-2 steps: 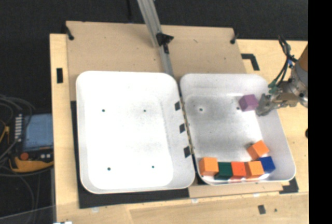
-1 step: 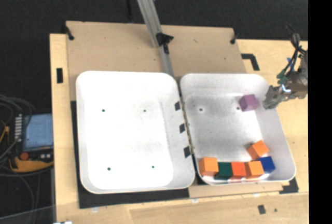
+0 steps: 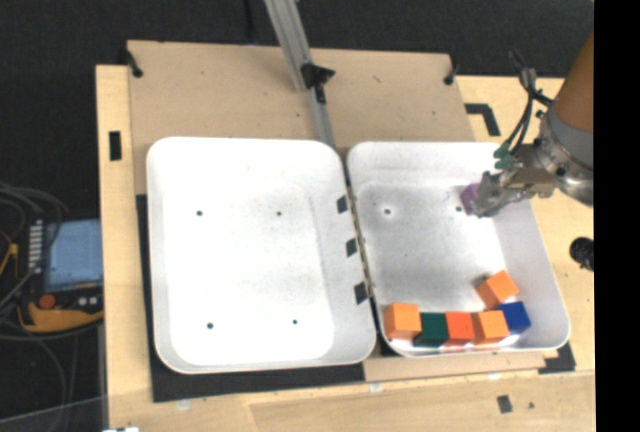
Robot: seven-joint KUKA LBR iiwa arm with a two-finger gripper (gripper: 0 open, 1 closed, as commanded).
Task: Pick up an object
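Gripper (image 3: 487, 200) beside a purple object (image 3: 468, 197) at the right bin (image 3: 420, 160) wall; we cannot tell its state. We judge a wall collision or slip likely.

Robotics lab, plywood bench (image 3: 270, 80), two white bins (image 3: 250, 250), metal camera pole (image 3: 285, 10), loose cables (image 3: 20, 250)

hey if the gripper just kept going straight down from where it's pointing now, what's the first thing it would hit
Probably the small purple object right at the gripper, near the right bin's upper right side. Depth is unclear from above; past it lies only the bin's white floor. The blocks sit well away.
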